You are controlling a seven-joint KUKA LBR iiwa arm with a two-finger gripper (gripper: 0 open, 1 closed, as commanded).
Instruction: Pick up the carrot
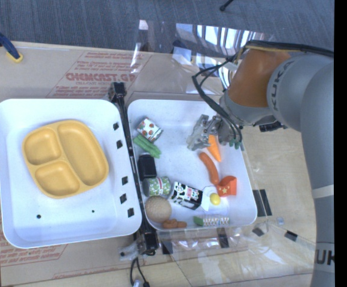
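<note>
Nearest, the right bin [248, 187] is holding toy food; the left bin [6, 160] is carrying a yellow divided plate [64, 157]; the carrot [214, 148] is lying just under the gripper [204, 133], whose fingers I cannot tell apart; behind, brown cardboard [90, 70] is meeting dark grey carpet [102, 8].

One fixed camera looks down slantwise on both white bins [6, 160].

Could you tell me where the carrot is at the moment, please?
The carrot is in the right bin, near its right wall, directly at the gripper and just above a reddish sausage.
</note>
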